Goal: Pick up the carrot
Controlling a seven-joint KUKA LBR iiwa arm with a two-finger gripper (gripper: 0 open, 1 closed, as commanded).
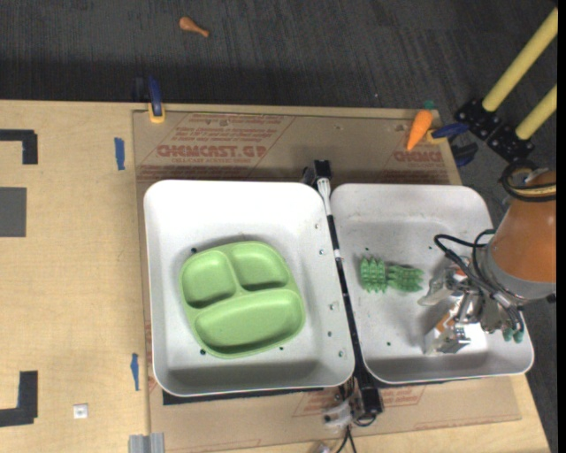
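The carrot (418,129) is small and orange with a green top. It lies on the cardboard sheet behind the right bin's far rim, outside both bins. My gripper (445,317) hangs low over the right bin's (389,208) front right corner, well in front of the carrot and a little right of it. Grey wrist parts and cables crowd around the gripper. The orange band of the arm (529,243) rises just to its right.
A green spiky toy (389,276) lies mid-floor in the right bin, left of the gripper. The left bin (177,212) holds a green divided plate (241,296). Another small orange object (193,26) lies on the dark floor beyond the bench. Yellow poles (522,62) stand at the back right.
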